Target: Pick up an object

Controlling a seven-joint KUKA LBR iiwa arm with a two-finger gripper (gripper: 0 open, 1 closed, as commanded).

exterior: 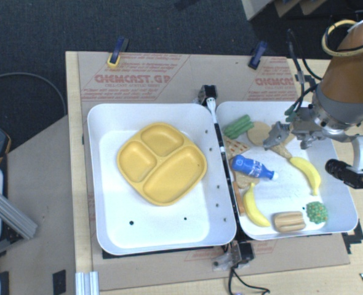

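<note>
Blue bottle (253, 168) lying flat, cap pointing right

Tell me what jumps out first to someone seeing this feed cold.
The big yellow divided plate sits alone in the left bin. The right bin is crowded with toy food: two bananas, a blue bottle, a green piece, a hot dog bun and broccoli. The grey-and-orange arm hangs over that bin's far side, its gripper near the food.

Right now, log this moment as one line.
gripper: above right white bin, nothing seen held | blue plastic bottle: lying in bin | yellow compartment plate: left white bin
</note>
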